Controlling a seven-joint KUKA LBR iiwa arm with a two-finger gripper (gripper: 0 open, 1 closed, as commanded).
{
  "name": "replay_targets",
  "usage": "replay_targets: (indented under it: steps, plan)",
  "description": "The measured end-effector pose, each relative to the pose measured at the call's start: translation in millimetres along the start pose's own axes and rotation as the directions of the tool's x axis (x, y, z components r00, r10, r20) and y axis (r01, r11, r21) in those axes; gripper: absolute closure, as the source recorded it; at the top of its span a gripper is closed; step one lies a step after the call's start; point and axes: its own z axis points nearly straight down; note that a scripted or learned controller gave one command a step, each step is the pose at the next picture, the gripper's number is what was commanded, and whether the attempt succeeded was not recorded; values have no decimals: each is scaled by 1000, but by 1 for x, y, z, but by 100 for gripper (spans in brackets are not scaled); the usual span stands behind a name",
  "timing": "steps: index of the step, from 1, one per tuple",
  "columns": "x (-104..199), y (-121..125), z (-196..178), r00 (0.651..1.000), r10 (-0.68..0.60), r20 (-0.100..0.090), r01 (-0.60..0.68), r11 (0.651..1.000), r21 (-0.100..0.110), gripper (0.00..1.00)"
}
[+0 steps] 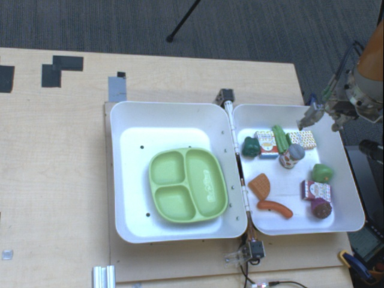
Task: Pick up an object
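Two white bins sit side by side on the tabletop. A green tray [188, 185] lies in the left bin [129, 161]. The right bin [351, 218] holds small toys: a green cucumber [280, 138] and boxes near its far edge, an orange carrot [260, 186] and sausage [275, 207] toward its near-left corner, a purple ball [321, 209] near its right edge. The gripper [324, 117] hovers over the bin's far-right corner, its fingers [307, 119] spread apart with nothing between them.
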Motion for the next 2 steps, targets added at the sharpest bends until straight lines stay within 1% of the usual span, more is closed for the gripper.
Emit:
replay_targets:
  steps: [1,2]
  plan:
    - [-18,-74,134,1000,-4,4,4,1000,-20,0]
    - [19,-106,160,1000,0,9,0,1000,-21,0]
